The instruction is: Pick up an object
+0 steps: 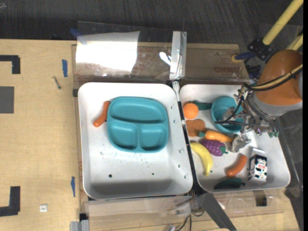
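Right bin [284,177]: your tool [242,139] hovers low among clustered toy foods, beside the carrot [217,136] and grapes [214,147], likely candidates for grasping. Whether it is spread or pressed together cannot be told.

Toy banana [202,157], grapes [213,147], carrot [217,136], sausage [236,166] and car [259,167] lie scattered in the right bin [279,181].
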